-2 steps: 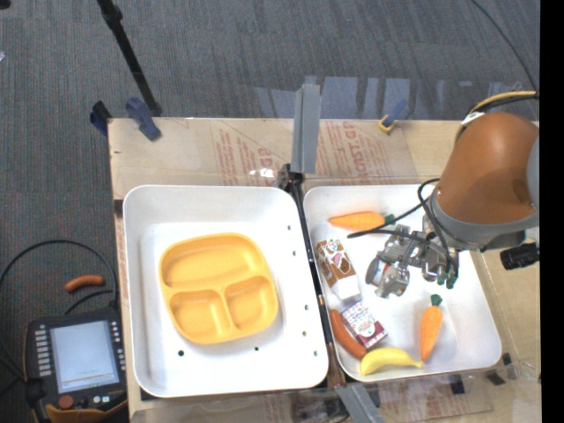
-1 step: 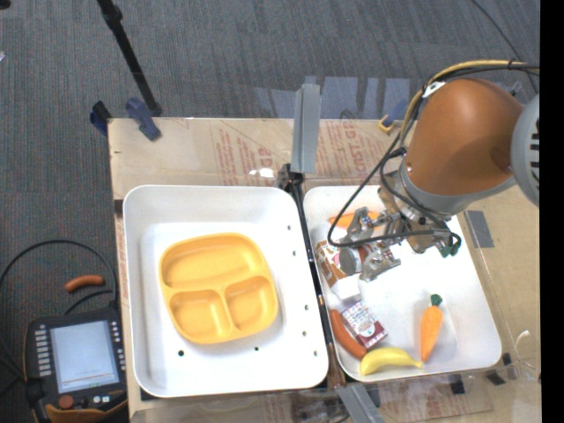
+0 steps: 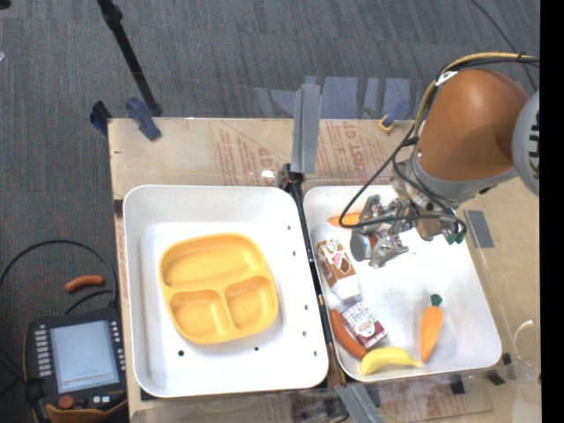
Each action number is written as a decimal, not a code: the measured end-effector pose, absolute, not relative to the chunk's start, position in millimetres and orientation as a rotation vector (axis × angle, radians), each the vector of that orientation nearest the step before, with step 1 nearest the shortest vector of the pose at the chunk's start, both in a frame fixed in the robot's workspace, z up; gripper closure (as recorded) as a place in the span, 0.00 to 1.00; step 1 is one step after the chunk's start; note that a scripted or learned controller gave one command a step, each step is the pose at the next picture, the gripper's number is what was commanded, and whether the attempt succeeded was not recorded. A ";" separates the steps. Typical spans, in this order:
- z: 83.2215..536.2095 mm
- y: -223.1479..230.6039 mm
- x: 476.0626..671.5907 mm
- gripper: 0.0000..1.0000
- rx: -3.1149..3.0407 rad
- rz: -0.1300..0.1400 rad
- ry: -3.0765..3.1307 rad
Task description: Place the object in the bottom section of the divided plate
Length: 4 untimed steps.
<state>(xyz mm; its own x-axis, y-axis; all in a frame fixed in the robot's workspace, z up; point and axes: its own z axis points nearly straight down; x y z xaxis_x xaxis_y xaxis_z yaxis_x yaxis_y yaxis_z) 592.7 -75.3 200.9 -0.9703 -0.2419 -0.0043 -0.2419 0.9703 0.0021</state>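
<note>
The gripper (image 3: pixel 381 236) hangs over the right bin (image 3: pixel 467 302); whether it grips anything cannot be told. The yellow divided plate (image 3: pixel 218 286) lies in the left bin (image 3: pixel 141 236), the carrot (image 3: pixel 430 326) and banana (image 3: pixel 389 359) near the right bin's front edge.

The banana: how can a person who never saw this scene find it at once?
Look in the right bin, along its near edge. The banana lies there, beside the tip of the upright carrot. It alone is yellow and curved; its neighbours are orange or boxy.
</note>
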 end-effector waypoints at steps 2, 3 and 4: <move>198.5 63.2 580.3 1.00 -0.313 0.003 3.126; 220.2 85.1 546.7 1.00 -0.082 0.002 3.142; 215.2 195.6 576.5 1.00 -0.486 0.004 3.102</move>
<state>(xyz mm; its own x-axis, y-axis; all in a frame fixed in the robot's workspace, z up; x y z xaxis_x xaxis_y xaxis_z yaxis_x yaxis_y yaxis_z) 576.5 195.6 215.2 -0.9521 -0.3056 -0.0022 -0.3056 0.9521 0.0022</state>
